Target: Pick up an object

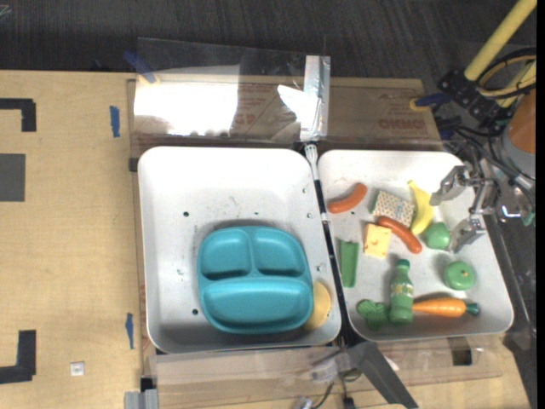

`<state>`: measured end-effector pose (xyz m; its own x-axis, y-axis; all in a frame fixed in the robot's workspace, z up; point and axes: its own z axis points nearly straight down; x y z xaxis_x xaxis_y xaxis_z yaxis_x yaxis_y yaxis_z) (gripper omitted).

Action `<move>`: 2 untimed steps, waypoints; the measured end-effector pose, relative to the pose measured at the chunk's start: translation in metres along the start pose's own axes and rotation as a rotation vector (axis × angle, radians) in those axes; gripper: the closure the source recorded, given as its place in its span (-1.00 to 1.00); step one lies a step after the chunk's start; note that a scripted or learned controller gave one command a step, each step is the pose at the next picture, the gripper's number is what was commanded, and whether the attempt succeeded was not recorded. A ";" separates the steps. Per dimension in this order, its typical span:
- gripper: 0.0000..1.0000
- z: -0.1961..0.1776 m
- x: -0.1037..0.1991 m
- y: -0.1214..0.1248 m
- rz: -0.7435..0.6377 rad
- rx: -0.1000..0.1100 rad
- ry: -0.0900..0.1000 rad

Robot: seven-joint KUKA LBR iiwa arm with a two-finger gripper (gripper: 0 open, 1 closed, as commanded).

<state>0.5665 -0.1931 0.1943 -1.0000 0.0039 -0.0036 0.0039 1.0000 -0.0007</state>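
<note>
The right bin [498,313] holds several toy foods: an orange sausage [347,198], a checkered cracker [389,204], a banana [420,207], a red pepper [400,233], a cheese wedge [377,240], a green bottle [400,290], a carrot [438,308], a green apple [459,273] and a small green ball [437,236]. My gripper [449,221] reaches in from the right above the bin's right side. It is open, with one finger near the banana and the other beside the green ball. Nothing is held between the fingers.
The left bin [162,228] carries a teal compartment tray [254,278] with a tan round piece [321,303] at its right edge. A green strip [348,262] and a green leafy piece [370,312] lie in the right bin. Cables and a yellow pole [507,24] sit at the back right.
</note>
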 end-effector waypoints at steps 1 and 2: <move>-1.00 0.091 -0.017 -0.026 -0.041 0.002 -0.009; -1.00 0.105 0.038 0.049 0.369 -0.001 -0.006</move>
<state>0.5294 -0.1440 0.0890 -0.9314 0.3639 -0.0092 0.3639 0.9314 0.0032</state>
